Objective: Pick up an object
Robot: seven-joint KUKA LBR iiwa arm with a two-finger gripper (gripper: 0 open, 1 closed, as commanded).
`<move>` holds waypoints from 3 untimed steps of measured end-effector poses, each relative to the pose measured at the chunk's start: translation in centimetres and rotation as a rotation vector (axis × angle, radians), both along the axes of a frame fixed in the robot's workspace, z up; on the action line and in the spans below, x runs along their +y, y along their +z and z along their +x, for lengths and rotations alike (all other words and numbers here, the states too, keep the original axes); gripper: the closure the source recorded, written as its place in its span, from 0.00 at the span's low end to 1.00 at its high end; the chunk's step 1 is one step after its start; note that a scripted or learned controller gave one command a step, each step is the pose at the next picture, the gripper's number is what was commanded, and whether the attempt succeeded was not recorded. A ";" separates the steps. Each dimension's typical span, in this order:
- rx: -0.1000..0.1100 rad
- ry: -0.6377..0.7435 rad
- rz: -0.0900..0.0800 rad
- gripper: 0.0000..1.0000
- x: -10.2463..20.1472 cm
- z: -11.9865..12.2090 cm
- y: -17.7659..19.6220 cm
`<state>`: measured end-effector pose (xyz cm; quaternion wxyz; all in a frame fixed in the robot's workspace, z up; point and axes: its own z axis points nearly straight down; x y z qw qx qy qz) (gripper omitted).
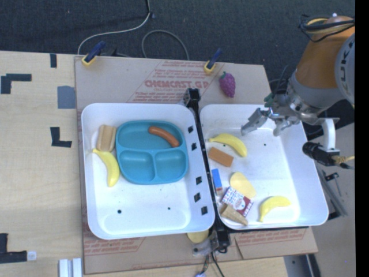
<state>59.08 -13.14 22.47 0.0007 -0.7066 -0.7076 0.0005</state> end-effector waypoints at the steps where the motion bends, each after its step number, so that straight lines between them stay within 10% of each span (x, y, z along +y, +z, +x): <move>1: 0.006 0.003 0.001 0.00 3.7 3.0 -10.1; 2: -0.004 0.000 -0.002 0.00 2.2 4.8 -13.8; 3: -0.005 0.001 -0.004 1.00 2.1 4.8 -12.8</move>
